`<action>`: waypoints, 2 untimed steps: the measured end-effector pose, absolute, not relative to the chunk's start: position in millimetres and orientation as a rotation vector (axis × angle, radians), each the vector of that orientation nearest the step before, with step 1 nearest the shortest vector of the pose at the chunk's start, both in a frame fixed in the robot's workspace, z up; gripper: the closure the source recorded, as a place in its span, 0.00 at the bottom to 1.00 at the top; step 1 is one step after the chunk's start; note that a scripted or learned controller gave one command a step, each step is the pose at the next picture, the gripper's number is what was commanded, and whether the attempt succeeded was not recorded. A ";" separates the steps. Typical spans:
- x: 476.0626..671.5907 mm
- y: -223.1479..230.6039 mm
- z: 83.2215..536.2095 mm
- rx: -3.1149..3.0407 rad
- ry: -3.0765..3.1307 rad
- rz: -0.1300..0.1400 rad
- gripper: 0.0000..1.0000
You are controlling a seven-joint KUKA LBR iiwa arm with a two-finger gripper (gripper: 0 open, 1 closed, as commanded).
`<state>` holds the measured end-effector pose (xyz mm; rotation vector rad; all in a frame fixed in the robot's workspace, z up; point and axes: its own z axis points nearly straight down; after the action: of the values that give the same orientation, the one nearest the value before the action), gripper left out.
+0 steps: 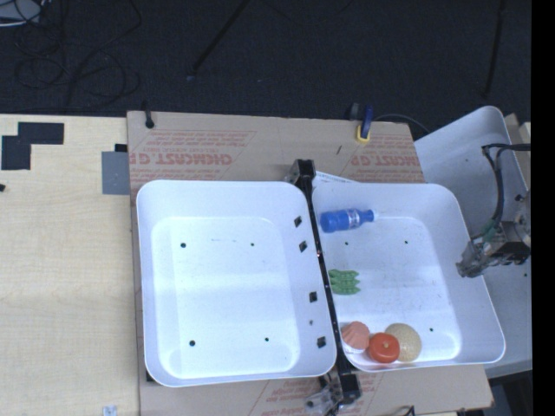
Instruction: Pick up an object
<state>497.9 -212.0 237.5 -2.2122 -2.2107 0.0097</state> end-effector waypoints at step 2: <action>540.4 -213.9 397.8 -2.224 -2.227 -0.003 1.00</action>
<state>540.4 -213.9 397.8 -2.2235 -2.2275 -0.0032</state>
